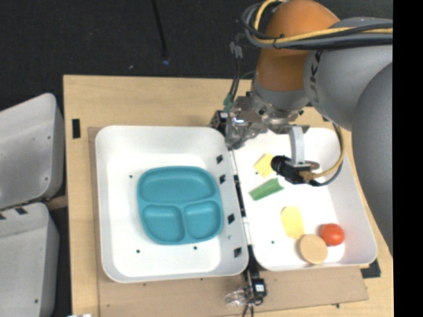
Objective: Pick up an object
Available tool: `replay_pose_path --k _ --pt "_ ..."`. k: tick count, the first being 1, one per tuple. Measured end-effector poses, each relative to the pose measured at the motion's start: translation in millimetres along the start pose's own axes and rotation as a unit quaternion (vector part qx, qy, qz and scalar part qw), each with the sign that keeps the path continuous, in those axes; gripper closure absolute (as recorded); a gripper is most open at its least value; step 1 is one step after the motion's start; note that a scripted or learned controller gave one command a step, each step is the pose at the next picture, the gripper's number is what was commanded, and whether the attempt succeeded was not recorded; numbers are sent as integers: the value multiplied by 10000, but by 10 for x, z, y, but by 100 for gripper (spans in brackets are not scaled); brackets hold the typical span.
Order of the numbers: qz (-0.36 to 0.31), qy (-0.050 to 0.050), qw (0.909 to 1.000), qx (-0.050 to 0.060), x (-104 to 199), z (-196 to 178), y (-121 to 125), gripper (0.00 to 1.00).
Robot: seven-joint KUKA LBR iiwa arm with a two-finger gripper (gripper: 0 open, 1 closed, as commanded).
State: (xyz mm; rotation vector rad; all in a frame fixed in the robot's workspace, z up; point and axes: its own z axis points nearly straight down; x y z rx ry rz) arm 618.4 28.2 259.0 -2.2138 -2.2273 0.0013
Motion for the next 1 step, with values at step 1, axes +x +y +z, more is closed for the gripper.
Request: replay_pose_path --k 1 --pt "2 -1 10000 3 449 132 3 100"
